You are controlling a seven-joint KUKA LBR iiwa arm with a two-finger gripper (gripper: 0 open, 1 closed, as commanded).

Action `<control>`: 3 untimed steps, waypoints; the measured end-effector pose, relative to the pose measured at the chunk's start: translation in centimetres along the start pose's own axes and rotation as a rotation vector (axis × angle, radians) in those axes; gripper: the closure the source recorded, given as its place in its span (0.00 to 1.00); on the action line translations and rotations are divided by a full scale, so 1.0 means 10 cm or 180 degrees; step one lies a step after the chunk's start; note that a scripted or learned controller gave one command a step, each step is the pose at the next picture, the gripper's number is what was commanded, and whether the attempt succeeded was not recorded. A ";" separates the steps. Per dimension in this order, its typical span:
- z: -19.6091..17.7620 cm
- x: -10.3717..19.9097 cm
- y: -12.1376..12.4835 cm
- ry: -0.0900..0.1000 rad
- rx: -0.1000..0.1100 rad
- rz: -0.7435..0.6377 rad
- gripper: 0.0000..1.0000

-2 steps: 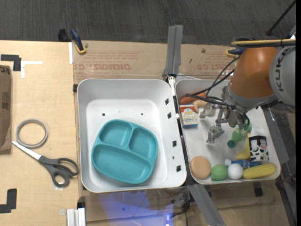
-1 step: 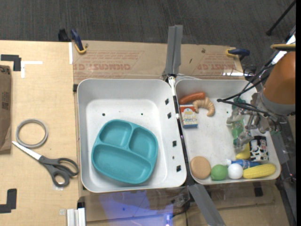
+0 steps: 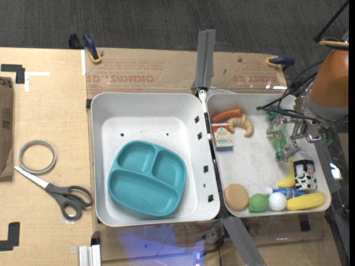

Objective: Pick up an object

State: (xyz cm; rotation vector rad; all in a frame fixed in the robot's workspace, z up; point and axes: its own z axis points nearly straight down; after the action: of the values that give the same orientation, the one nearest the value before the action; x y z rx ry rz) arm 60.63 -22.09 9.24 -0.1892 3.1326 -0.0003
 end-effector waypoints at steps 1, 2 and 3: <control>-0.01 0.32 0.04 -0.0003 0.0000 0.0227 0.00; 0.00 0.48 0.06 -0.0001 -0.0002 0.0364 0.00; -0.11 0.46 0.07 -0.0018 0.0004 0.0353 1.00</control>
State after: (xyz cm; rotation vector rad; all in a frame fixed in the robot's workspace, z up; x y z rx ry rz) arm 55.97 -21.96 10.34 -0.0151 3.1325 -0.0017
